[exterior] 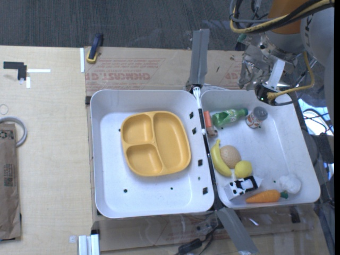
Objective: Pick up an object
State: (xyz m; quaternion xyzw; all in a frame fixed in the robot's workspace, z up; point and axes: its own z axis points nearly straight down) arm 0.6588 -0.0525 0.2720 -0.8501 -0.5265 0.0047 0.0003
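Note:
The right bin [297, 142] holds a green bottle [229, 116], a small can [256, 117], a banana [219, 160], a tan round fruit [230, 154], a yellow lemon [243, 169], a black-and-white cow toy [243, 187], an orange carrot [264, 196] and a white crumpled object [290, 183]. My gripper [260, 77] hangs above the bin's back edge, behind the can. Nothing shows between its fingers.
The left bin [106, 158] contains a yellow three-section plate [155, 142]. A metal divider post [199, 57] rises between the bins at the back. Cables loop around the arm at top right. A brown bag [9, 179] lies at the far left.

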